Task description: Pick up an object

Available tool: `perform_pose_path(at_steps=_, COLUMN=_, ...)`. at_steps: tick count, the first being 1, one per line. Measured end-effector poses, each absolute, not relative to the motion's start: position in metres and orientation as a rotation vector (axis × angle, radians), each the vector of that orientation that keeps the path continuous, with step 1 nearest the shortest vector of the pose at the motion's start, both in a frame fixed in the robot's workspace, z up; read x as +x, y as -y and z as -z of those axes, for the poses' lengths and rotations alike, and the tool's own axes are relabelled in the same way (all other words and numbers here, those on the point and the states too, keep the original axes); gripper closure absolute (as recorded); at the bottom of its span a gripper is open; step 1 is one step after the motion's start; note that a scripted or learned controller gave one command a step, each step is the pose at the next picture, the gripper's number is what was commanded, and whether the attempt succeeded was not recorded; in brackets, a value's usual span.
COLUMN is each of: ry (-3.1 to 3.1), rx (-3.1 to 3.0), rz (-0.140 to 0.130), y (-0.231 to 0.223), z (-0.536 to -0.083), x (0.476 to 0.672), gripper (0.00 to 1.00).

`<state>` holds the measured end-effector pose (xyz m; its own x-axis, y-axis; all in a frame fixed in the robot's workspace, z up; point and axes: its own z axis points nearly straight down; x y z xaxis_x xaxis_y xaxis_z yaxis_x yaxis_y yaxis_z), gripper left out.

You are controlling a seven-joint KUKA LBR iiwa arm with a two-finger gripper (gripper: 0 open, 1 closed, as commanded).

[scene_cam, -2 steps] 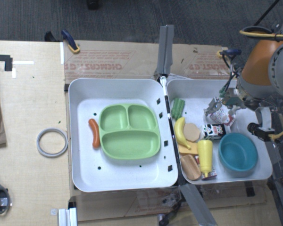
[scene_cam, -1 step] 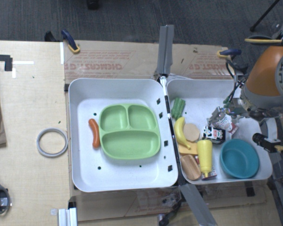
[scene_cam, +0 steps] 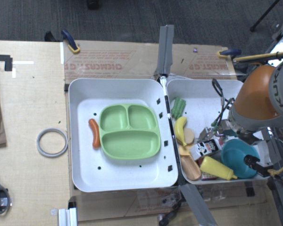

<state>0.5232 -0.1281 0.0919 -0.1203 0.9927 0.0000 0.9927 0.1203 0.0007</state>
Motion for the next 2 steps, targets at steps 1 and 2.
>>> perform_pose_path(at_steps=1, ry=-2.700, rx=1.602, rz=0.000, y=0.165, z=-0.092, x=0.572, gripper=0.00)
perform_pose_path(at_steps=2, ry=-2.772, rx=1.478, rz=0.000, y=0.123, z=-0.091, x=0.555, gripper=0.00)
